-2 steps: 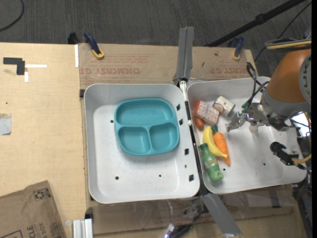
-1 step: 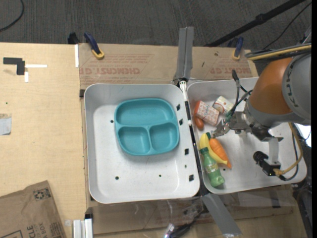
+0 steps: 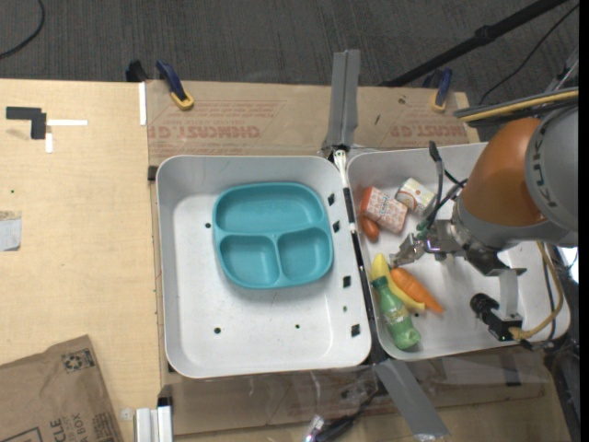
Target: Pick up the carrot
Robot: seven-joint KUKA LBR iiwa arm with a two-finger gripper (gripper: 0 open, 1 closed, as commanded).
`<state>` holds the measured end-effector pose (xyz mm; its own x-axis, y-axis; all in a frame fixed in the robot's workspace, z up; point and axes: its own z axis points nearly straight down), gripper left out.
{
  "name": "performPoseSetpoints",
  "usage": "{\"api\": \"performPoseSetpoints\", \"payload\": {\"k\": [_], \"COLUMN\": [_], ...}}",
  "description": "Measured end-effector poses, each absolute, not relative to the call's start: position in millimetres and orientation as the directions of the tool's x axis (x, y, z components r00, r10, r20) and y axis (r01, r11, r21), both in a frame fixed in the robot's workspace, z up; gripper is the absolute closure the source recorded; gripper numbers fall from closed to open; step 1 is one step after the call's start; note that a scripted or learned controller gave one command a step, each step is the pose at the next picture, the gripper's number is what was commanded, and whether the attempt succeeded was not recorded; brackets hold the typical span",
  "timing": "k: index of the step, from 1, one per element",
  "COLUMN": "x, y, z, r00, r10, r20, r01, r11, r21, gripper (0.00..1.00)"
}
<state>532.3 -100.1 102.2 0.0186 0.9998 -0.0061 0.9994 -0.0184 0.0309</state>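
The carrot point(image 3: 419, 288) is orange and lies at a slant in the right bin point(image 3: 525, 334), its thick end toward the upper left. It rests against a yellow banana point(image 3: 390, 282) and a green bottle point(image 3: 397, 320). My gripper point(image 3: 419, 247) hangs just above the carrot's upper end, reaching in from the right under the orange wrist band. It is open, with nothing between its fingers.
A red and white packet point(image 3: 384, 208), a small white box point(image 3: 416, 193) and a small red item point(image 3: 369, 229) lie at the back of the right bin. The left bin point(image 3: 184, 320) holds a teal divided plate point(image 3: 273, 234). Cables run along the right bin's right side.
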Motion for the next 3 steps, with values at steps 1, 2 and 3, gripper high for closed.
{"api": "performPoseSetpoints", "payload": {"k": [1, 2, 3], "x": [510.5, 529.8, 494.1], "y": [-115, -118, -104], "z": [101, 119, 106], "r00": [0.043, -0.269, -0.298], "r10": [0.999, 0.963, 0.954], "r20": [0.0, 0.001, -0.022], "r01": [0.999, 0.963, 0.953], "r11": [-0.043, 0.269, 0.299], "r21": [0.026, -0.003, 0.042], "gripper": [0.0, 0.0, 0.0]}}
